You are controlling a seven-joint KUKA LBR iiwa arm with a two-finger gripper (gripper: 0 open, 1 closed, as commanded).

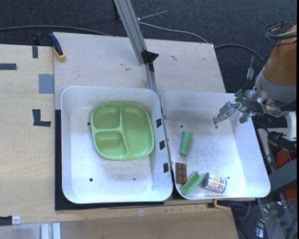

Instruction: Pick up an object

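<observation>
My gripper (pixel 230 117) hovers over the upper right part of the right bin (pixel 249 148), fingers spread open and nothing between them. In that bin a green cylinder (pixel 185 143) lies near the left wall, well to the lower left of the gripper. Along the front edge lie a brown chocolate-like block (pixel 181 172), a green wedge (pixel 190 183) and a small jar on its side (pixel 215 183). All of these objects rest on the bin floor, apart from the gripper.
The left bin (pixel 74 173) holds a green divided plate (pixel 122 131). A grey metal post (pixel 132 24) slants down to the bins' shared wall at the back. A yellow-and-blue clamp (pixel 57 46) sits at the bench's far left corner.
</observation>
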